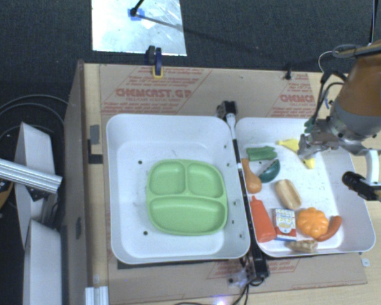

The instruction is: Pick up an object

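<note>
The right bin (352,199) holds several toy foods. Among them are a yellow banana (289,145), a green piece (261,152), a dark teal piece (270,169), a bread roll (287,194), an orange pumpkin (312,222), a small carton (284,220), a long red-orange piece (261,221) and a sausage (334,227). My gripper (308,150) hangs low over the bin's far right part, right beside the banana's right end. A yellow bit (308,164) shows just below it. The gripper's body hides whatever lies under it.
The left bin (130,145) holds a green divided plate (187,196). A black divider clip (228,110) sits between the bins at the far side. The arm's black attachment (362,184) reaches over the right bin's right rim. Cables and grey parts lie off the bench at left.
</note>
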Controlling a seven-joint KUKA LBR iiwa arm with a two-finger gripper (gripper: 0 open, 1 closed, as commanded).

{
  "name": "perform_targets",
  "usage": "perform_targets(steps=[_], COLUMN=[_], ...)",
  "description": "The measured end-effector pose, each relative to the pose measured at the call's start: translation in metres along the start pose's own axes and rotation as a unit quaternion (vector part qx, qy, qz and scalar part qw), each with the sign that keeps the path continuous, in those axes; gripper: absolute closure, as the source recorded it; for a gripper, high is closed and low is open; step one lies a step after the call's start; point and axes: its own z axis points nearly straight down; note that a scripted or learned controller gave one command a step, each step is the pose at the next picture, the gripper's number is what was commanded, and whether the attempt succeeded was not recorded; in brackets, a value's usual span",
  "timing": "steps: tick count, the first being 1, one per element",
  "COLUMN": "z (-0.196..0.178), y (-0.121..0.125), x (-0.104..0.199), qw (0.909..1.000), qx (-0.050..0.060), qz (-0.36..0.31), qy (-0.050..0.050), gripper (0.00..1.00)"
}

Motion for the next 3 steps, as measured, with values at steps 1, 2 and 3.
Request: perform_targets(steps=[1, 2, 3], z=[0.004, 0.104, 0.099], y=[0.003, -0.025, 0.009], x=[0.003, 0.007, -0.026], qw=[1.0, 1.0, 1.0], qx=[0.0, 0.003, -0.001], qz=[-0.003, -0.002, -0.003], qy=[0.001, 0.002, 0.0], gripper=[0.0, 0.0, 0.0])
